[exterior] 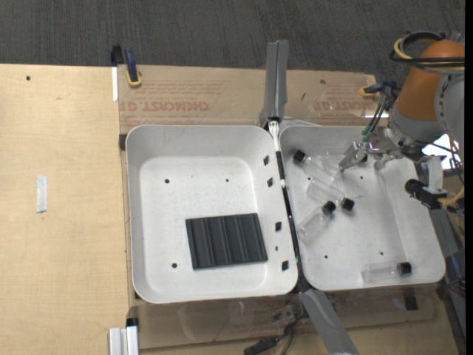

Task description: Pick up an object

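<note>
claw upper right, over right white bin | jaw state: cannot tell | risk: clear plastic black-capped vials likely slip, roll

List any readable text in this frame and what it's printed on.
"CHEMCYZL GE": approximate reading of red print on the cardboard sheet behind the left bin; it appears upside down from this view and is blurred, so the letters are uncertain.
A second red print on the cardboard behind the right bin, too blurred to read.
No readable text on the bins, the black ribbed tray or the clear vials.
</note>
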{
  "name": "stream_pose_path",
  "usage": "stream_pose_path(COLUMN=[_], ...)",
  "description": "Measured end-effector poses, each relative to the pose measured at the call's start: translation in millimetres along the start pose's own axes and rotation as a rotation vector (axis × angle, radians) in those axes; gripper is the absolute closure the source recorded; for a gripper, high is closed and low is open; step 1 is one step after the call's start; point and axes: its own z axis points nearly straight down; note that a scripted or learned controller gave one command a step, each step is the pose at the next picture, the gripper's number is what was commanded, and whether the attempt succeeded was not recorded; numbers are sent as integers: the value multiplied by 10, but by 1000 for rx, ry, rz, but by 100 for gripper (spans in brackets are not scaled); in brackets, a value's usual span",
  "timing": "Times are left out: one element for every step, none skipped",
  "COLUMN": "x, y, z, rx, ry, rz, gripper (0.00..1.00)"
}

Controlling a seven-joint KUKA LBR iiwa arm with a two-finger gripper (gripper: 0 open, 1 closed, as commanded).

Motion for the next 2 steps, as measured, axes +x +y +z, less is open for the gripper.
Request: stream_pose_path(x=[-103,-103], y=[48,49], z=[12,8], rx=[6,4], ry=[1,0], rz=[-38,-51], gripper=[0,0])
